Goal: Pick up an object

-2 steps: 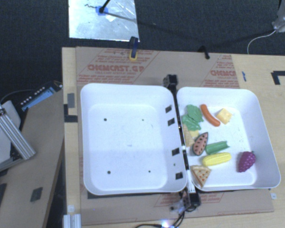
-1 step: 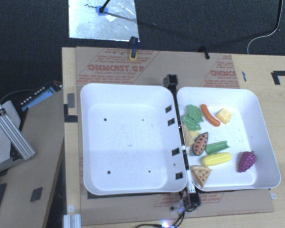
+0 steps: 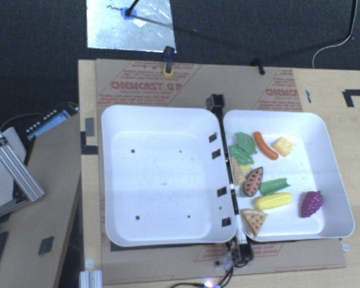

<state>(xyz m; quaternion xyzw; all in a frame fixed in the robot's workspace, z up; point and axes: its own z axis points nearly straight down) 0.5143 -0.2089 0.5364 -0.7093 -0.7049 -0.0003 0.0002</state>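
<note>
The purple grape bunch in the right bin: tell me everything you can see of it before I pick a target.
The purple grape bunch is a small toy of bumpy, plastic-looking moulding, dark violet, wider at its upper end and tapering to a point at lower left. It lies flat on the floor of the right white bin, near the bin's right wall and front corner. Nothing touches it; the yellow corn cob lies to its left with bare floor between them.
</note>
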